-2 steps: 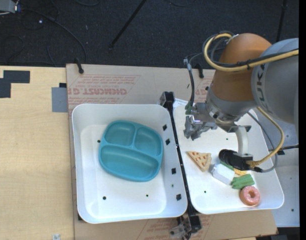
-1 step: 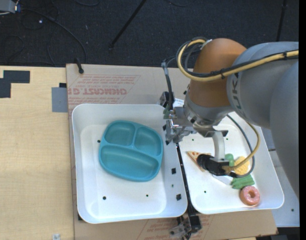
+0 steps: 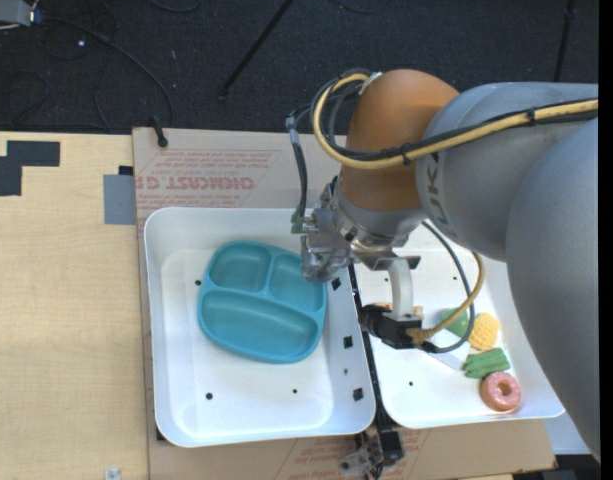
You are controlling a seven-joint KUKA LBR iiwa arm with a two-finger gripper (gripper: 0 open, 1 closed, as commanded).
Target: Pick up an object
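Nearest the camera, in the right bin [image 3: 441, 413], the pink donut [image 3: 502, 391], green piece [image 3: 485, 362] and yellow corn [image 3: 483, 330] lie together, untouched. Farther back, the teal divided plate [image 3: 258, 303] rests flat in the left bin [image 3: 176, 368]. The gripper [image 3: 316, 260] hangs at the plate's upper right rim (perhaps touching it), but the wrist hides its tips, so its state cannot be told. Nothing looks lifted; by my reading the pick is still ahead.
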